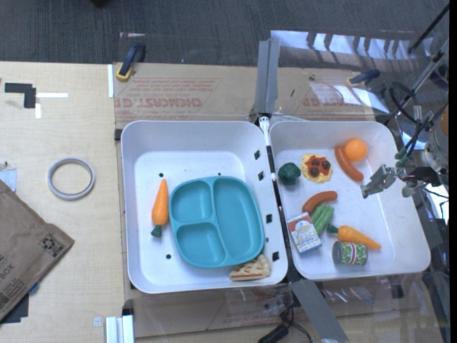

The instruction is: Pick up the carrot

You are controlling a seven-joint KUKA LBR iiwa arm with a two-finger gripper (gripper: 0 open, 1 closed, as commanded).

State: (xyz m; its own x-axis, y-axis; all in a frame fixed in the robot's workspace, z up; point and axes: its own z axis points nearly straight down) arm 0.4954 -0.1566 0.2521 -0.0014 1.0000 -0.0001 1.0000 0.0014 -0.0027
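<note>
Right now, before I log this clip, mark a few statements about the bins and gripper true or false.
1. A carrot lies in the left bin, beside the teal divided plate. True.
2. The gripper holds a carrot. False: it hovers over the right bin with nothing between its fingers.
3. A second carrot lies in the right bin near the tin can. True.
4. The orange sits on the plate. False: it is in the right bin.
</note>
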